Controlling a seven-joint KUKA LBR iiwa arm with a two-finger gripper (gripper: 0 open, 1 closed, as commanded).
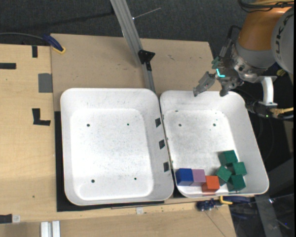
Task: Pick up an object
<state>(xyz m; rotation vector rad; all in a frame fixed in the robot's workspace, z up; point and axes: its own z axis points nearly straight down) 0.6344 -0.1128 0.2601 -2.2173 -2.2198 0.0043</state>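
Arm [264,28] seen at upper right of camera view, reaching in from right edge. Orange band shown above wrist, grey link beside it at frame edge. Wrist angled down and to left, small teal light seen on its housing. Gripper [212,89] held at end of wrist, pointed downward. Two dark fingers [202,87] seen spread apart, one lower left, other to right. Nothing seen between fingers. Black cable looped at top of arm.
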